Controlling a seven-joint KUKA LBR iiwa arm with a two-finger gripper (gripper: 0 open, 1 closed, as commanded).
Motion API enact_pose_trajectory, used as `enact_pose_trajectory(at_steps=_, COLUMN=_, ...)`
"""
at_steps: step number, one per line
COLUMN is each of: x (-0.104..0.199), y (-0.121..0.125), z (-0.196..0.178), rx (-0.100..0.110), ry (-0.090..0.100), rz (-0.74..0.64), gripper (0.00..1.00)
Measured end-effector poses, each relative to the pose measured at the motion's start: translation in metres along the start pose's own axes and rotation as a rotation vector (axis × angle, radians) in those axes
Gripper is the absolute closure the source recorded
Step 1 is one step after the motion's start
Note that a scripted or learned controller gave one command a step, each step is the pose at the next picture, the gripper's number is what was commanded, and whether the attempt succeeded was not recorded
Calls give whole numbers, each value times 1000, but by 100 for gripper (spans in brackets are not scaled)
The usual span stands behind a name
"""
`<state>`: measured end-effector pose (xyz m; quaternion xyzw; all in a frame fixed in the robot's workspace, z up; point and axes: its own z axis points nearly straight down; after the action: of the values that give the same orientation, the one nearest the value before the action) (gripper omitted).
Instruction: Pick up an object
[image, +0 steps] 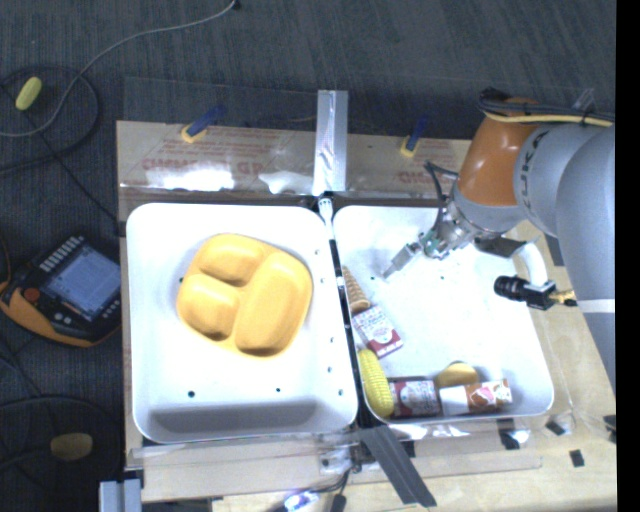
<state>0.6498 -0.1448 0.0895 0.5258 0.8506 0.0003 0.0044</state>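
Observation:
My gripper (400, 259) reaches in from the right and sits over the bare floor in the upper part of the right bin (470, 320). It is a short way right of and above an ice cream cone (355, 288) that lies along the bin's left wall. Below the cone are a red and white packet (378, 331) and a yellow corn cob (373, 381). A dark red bottle (415, 397), a yellow piece (458, 375) and a small carton (486, 395) line the bin's front wall. No object touches the gripper.
A big yellow lumpy toy (243, 293) takes up the middle of the left bin (160, 380). The divider between the bins (335, 300) runs just left of the cone. A black part (522, 288) juts from the arm over the right bin's right side.

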Motion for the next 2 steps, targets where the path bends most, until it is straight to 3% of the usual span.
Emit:
enact_pose_trajectory(at_steps=1, x=-1, y=2, z=-11, rx=-6, ry=-1, rz=2, gripper=100)
enact_pose_trajectory(at_steps=2, x=50, y=48, z=-107, rx=5, ry=6, rz=56, gripper=100)
